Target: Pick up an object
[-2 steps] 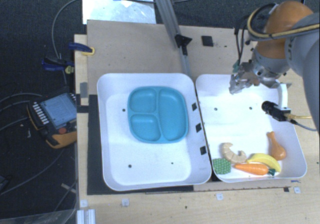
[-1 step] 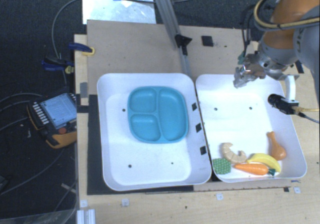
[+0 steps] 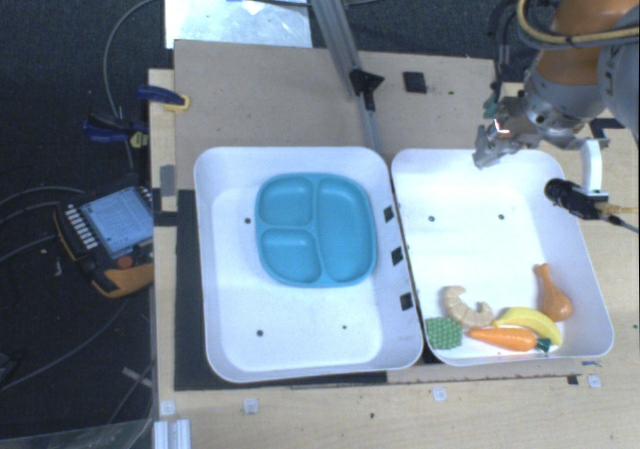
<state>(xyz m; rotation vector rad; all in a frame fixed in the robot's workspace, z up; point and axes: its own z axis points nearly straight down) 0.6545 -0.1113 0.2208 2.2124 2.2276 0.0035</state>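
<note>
carrot [image 3: 503,339] lies well apart from pincer [image 3: 489,153], across right bin [image 3: 480,227].

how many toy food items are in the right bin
5, all clustered in the right bin's near corner: a green piece at the left, a tan piece, an orange carrot, a yellow banana and a drumstick. More may hide beneath.

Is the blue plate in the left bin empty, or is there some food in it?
Empty. The blue plate shows bare blue in all three compartments; the toy foods lie in the right bin, near its front edge.
</note>
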